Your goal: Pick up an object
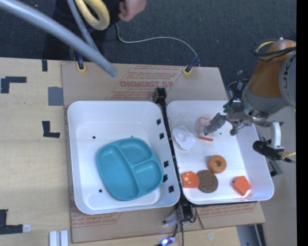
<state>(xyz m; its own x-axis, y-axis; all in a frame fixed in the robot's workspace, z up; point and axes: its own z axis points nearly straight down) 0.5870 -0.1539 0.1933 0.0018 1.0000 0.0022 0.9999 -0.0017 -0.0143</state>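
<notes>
Two white bins sit before you — the right bin holds a donut, and the gripper hovers by a blurry pink thing; its jaws' state — you cannot tell.

A hand was cut off by the top edge; the gripper partly hid a pinkish packet.

A pale wooden bench fills the left and lower frame, marked with dark tape pieces at the left edge. A brown cardboard sheet with red printing lies at its centre. Along the top runs dark carpet floor, crossed by a thin white cable at upper centre.
</notes>
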